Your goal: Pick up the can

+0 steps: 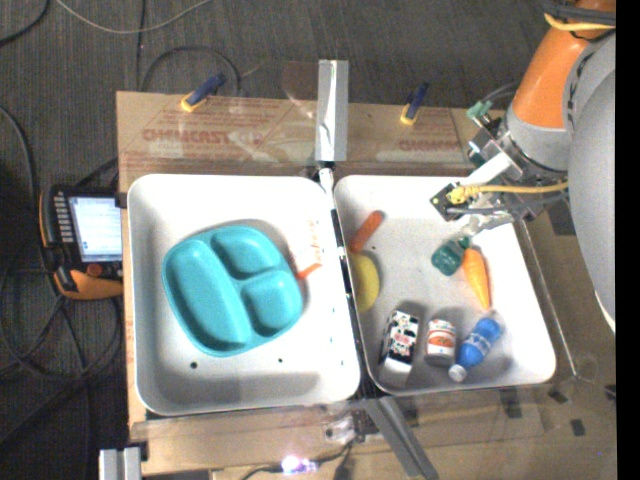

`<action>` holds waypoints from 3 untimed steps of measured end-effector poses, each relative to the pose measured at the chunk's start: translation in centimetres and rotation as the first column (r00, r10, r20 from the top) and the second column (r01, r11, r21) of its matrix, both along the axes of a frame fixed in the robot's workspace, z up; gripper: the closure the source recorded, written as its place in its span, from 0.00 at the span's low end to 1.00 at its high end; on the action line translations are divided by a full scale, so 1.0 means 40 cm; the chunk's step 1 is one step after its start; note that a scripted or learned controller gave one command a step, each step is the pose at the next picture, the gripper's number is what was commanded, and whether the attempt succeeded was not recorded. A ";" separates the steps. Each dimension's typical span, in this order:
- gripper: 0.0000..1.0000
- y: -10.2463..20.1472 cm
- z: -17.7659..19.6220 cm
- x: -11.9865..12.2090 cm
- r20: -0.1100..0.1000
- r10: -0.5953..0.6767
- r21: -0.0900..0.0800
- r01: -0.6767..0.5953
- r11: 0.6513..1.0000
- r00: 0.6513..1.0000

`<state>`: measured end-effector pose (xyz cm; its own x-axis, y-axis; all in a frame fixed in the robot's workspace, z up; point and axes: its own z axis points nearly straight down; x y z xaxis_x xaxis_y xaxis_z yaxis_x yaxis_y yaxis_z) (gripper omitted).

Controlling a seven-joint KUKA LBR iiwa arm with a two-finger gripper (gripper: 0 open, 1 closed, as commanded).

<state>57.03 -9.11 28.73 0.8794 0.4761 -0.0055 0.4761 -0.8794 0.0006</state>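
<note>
Up over the right bin's (pixel 545 313) far right part hangs the gripper (pixel 470 223); whether it is spread or pressed together I cannot tell. Just below it lie a teal object (pixel 447 259) and a carrot (pixel 478 276). The can (pixel 440 340) stands nearer, between a black-and-white carton (pixel 401 340) and a blue bottle (pixel 476 345).

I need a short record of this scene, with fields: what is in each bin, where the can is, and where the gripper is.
left bin: teal divided tray
right bin: can, blue bottle, black-and-white carton, two carrots, yellow item, teal item
can position: near front edge, upright, between carton and bottle
gripper: over the back of the right bin, apart from the can
can status: not picked up
</note>
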 end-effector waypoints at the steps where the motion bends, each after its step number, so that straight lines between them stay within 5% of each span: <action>1: 1.00 -0.018 -0.135 -0.175 -0.002 -0.107 0.001 0.107 0.994 0.994; 2: 1.00 0.113 0.088 -0.016 0.001 -0.017 0.000 0.017 1.000 1.000; 3: 1.00 0.025 -0.203 -0.102 -0.003 -0.063 0.003 0.063 0.998 0.998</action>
